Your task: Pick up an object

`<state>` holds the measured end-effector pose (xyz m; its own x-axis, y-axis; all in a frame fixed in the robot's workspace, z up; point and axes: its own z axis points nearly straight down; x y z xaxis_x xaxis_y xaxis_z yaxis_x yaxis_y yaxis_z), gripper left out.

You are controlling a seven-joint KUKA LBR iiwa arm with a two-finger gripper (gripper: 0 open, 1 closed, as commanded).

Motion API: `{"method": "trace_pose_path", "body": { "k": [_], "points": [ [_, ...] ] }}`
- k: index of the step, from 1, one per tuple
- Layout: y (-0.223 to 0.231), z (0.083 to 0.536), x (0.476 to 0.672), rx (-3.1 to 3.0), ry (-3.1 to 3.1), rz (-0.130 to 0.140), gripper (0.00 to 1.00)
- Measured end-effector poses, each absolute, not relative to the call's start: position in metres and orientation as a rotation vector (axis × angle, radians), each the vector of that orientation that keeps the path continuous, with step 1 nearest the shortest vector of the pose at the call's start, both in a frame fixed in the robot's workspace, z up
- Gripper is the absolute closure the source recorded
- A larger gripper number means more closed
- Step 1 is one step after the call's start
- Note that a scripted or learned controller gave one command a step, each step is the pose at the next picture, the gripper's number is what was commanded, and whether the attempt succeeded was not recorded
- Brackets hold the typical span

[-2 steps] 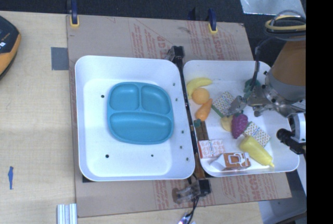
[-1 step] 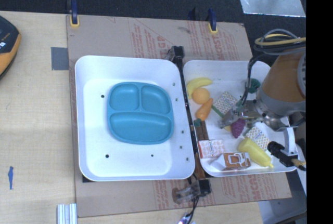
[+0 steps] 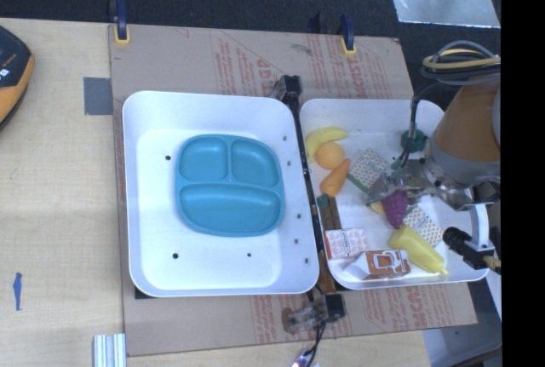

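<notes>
Overhead slanted view of the desk (image 3: pixel 60 212), which carries two shallow white bins side by side on a brown cardboard sheet (image 3: pixel 247 59).

Left bin (image 3: pixel 145 263): holds a blue divided tray (image 3: pixel 230 185) with three compartments, lying flat near the bin's centre.

Right bin (image 3: pixel 341 114): holds the loose objects. Along its left side, from back to front, lie a yellow banana (image 3: pixel 325 136), an orange ball (image 3: pixel 329 154) just in front of it, and a carrot (image 3: pixel 335 178) tilted and touching the ball's front. Nearer the bin's front edge sit a small red-and-white carton (image 3: pixel 344 243) and, just beside it, a brown-and-white packet (image 3: pixel 387 264). A yellow corn-like piece (image 3: pixel 417 249) lies at a slant at the front right, with a checkered packet (image 3: pixel 423 225) just behind it. A second checkered packet (image 3: pixel 368 167) lies near the middle, and a purple object (image 3: pixel 395 206) (possibly a grape cluster) rests between the two packets.

Arm (image 3: pixel 464 131): grey with an orange band, entering from the right and standing over the right bin's right half. Its end effector (image 3: pixel 393 185) sits low among the central objects, just above the purple object and beside the middle checkered packet; whether it is released or clenched cannot be told, since the wrist and clutter obscure it. No object is seen to be grasped.

Blue clamps (image 3: pixel 121 20) fix the cardboard at the rear edge.
</notes>
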<state>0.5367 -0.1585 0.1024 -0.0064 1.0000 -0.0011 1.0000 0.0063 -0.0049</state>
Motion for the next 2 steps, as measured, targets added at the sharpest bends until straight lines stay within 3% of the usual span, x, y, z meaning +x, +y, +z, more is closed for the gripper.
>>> {"method": "trace_pose_path", "body": {
  "k": [1,2],
  "points": [
    [-0.074,0.196,0.493,-2.207,-2.234,-0.006,1.0],
    [-0.018,0.192,0.548,-2.207,-2.234,-0.002,1.0]
  ]
}}
